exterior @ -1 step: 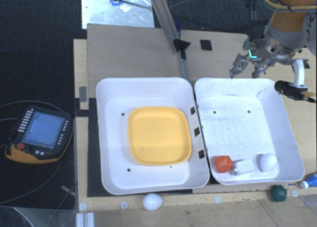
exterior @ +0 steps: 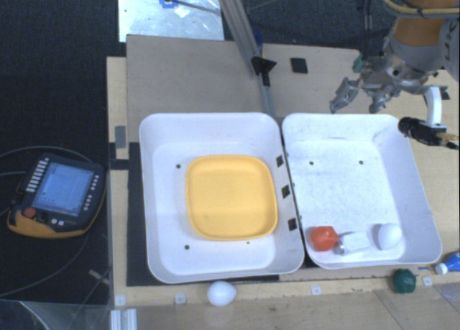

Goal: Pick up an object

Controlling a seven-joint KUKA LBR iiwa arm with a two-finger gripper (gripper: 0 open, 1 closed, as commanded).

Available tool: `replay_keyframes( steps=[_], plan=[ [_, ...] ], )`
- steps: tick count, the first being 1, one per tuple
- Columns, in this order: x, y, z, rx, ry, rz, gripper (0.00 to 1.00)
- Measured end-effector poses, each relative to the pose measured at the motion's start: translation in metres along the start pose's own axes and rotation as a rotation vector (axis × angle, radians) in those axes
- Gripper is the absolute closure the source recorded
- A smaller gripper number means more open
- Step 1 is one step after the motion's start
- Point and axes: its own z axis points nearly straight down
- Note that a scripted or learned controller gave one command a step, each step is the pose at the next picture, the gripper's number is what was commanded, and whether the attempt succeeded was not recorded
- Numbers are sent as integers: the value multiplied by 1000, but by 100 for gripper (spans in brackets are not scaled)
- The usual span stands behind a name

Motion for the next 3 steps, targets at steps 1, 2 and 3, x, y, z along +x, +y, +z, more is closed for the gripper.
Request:
replay_keyframes(
  steps=[1, 2, 3],
  plan=[
    [-10, 0, 50, 4, 0, 1, 0],
    [-8, -3, 112, 5, 1, 0, 0],
    [-10, -14, 168, 5, 1, 1, 0]
  ],
)
